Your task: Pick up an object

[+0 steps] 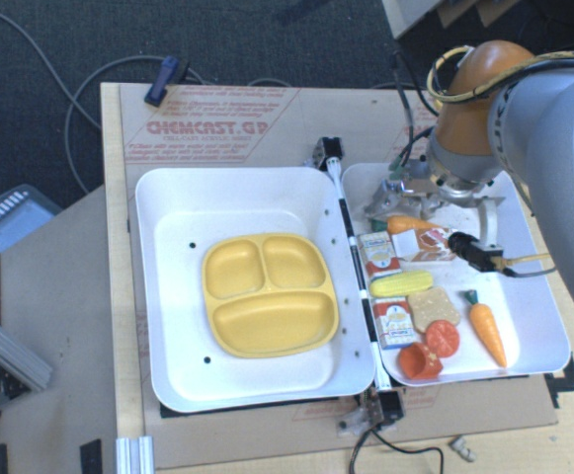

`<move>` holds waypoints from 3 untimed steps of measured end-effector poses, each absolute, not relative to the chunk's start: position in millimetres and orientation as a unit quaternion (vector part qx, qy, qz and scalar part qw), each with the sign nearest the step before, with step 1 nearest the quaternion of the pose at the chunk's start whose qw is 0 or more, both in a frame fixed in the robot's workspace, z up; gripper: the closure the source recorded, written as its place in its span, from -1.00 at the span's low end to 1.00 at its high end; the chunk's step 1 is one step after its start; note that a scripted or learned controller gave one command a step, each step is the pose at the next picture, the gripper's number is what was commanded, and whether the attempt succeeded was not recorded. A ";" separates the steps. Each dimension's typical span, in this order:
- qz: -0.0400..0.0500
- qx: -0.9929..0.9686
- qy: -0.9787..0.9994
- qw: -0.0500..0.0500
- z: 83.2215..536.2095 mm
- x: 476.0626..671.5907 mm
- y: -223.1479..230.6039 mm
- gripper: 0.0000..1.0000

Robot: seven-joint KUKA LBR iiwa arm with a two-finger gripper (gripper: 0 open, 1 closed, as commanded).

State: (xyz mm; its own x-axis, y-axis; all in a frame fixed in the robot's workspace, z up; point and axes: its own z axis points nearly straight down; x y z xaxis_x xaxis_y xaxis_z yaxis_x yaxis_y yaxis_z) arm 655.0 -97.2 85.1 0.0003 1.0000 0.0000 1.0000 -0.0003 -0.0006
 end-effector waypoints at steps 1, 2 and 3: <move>-0.001 -0.707 -0.707 -0.001 84.9 666.9 -91.3 -1.00; 0.001 -0.707 -0.707 0.001 84.8 650.7 -95.1 -1.00; 0.000 -0.707 -0.707 0.000 95.2 651.3 -94.8 1.00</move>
State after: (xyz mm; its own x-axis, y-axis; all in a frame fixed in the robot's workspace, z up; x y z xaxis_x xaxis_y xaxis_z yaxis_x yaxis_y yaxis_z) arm 651.3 -94.8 95.2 0.0005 1.0000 0.0002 1.0000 -0.0005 0.0010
